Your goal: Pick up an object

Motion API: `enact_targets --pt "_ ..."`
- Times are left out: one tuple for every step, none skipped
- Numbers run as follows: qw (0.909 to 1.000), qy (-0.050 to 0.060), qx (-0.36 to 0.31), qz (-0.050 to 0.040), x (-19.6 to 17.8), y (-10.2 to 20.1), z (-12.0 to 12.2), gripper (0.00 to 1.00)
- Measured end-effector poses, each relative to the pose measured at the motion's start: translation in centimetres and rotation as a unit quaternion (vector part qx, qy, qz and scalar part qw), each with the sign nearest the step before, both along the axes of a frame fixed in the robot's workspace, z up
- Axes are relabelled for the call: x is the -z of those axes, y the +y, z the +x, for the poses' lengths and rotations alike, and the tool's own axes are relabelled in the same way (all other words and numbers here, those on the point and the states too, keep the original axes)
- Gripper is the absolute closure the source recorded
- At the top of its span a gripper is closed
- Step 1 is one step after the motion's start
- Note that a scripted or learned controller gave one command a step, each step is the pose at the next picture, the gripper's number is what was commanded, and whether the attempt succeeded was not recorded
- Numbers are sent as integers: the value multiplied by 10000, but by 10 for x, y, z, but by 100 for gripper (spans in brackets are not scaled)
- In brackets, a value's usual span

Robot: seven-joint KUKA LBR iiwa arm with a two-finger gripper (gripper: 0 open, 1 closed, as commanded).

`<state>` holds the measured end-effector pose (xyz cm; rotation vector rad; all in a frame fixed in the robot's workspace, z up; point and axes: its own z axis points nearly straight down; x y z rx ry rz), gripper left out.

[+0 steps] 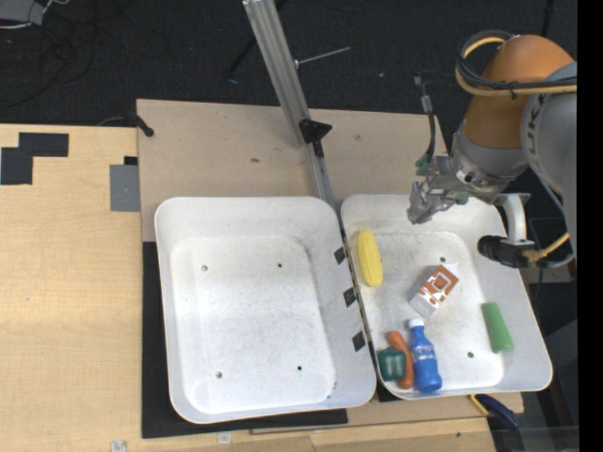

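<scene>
In the camera view, the arm [528,111] is reaching in from the right of the frame, and its claw [431,199] is hanging over the upper edge of the right bin [528,370]. Whether the claw is spread or pressed together cannot be told from here, because it is small and dark against the bin. Nothing is showing between its tips.

The things to pick are all lying in the right bin. A yellow corn-shaped toy [369,257] is lying along the left wall, near the middle of the frame. A small orange and white box [435,286] is resting tilted in the middle of the bin. A green stick [497,327] is lying near the right wall. At the lower edge, a blue bottle [425,357] is touching an orange piece [402,357] and a dark green block [390,363]. The left bin [188,224] is standing beside it on the worktop [66,281].

To do this step well, it seems wise to choose a thing that is standing apart, such as the yellow toy or the green stick. The crowded group at the lower edge is probably harder to grasp cleanly. The claw should close across the narrow side of the thing.
</scene>
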<state>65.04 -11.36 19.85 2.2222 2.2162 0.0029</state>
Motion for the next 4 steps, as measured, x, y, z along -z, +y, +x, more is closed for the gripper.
enact_targets --pt "10000 0 -16 1 -47 -1 1 100" --pt "10000 37 -37 18 -45 56 -19 100" --pt "10000 46 -31 16 -32 106 -27 100" --pt "10000 32 -33 11 -38 154 -31 100"
